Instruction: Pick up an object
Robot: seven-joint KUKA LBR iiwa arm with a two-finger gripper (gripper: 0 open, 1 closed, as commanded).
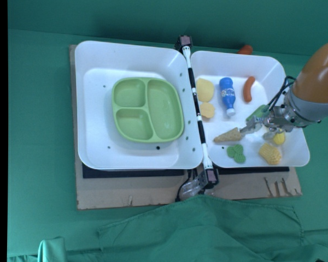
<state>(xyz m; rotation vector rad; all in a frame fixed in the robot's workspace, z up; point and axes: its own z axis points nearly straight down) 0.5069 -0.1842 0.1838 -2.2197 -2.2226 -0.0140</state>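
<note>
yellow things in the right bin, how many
4: two pale yellow rounded pieces by the divider, a yellow corn cob at the near right corner, a small yellow piece under the gripper, which may hide more.

Light green divided plate [147, 109], blue bottle [227, 94], white bins [93, 64], orange-banded arm [317, 75]

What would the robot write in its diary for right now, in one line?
task: pick up an object | gripper: low in right bin, by the cone | grasp: cannot tell | green tray: left bin
</note>
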